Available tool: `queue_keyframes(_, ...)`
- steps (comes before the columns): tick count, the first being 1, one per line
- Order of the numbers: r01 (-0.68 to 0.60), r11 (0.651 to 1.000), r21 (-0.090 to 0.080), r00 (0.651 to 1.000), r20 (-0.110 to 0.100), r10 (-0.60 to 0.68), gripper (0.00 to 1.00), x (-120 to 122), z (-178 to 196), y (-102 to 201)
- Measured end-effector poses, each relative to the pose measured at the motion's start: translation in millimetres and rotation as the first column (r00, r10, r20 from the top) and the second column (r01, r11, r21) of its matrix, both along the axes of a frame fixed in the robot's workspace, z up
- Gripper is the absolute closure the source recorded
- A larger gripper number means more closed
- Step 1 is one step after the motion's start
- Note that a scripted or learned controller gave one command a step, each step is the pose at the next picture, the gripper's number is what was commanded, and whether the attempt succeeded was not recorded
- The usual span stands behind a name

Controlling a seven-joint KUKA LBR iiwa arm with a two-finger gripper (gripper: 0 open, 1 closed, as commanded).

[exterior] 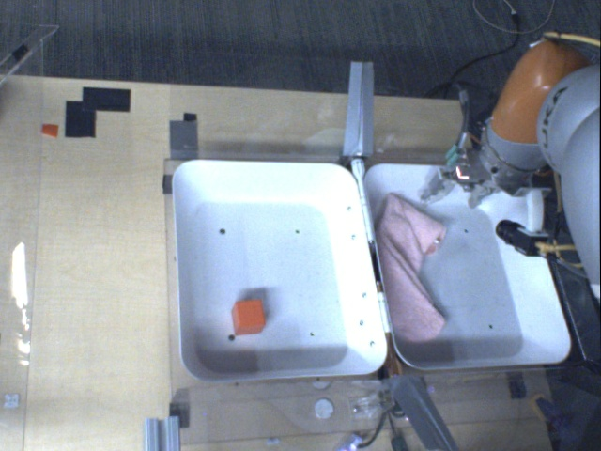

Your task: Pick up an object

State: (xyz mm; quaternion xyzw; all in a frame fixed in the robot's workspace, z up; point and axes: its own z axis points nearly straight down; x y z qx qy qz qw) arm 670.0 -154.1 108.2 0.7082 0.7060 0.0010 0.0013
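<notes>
The bench (103, 280) carries two shallow white bins side by side: the left bin (197, 252) holds a small orange block (249, 317) near its front, well apart from everything else, and the right bin (526, 336) holds a crumpled pink cloth (408, 266) lying along its left wall. The arm (554, 111) reaches in at the right bin's far right corner, and the gripper (460, 184) hangs there with its fingers spread and nothing between them, just beside the cloth's upper end but seemingly apart from it. The cloth is the nearest candidate, so the sensible move is to shift a little toward its bunched upper part, descend onto a raised fold rather than a flat edge, and close fully before lifting. Cloth probably slips or drags, so a straight, slow lift would best show whether the grasp took.
</notes>
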Motion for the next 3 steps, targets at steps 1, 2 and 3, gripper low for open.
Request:
queue_keyframes(1, -0.137, 0.991, -0.003, 0.990, 0.012, 0.137, 0.00, -51, -17, 44)
queue_keyframes(2, -0.241, 0.970, -0.006, 0.970, 0.014, 0.241, 0.00, -99, -16, 34)
queue_keyframes(3, -0.291, 0.957, -0.004, 0.957, 0.008, 0.291, 0.00, -70, 79, 80)
